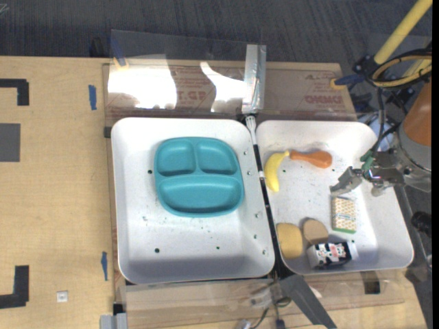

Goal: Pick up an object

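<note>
Left bin: divided plate in the middle. Right bin: banana at left wall, carrot beside it, packet right of centre, two rolls and can at front.

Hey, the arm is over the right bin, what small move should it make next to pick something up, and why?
Probably lower straight down. The gripper hangs above the packet, which lies flat on the right bin floor with clear space around it. Nothing sits between the fingers, so no grasp has happened yet.
</note>
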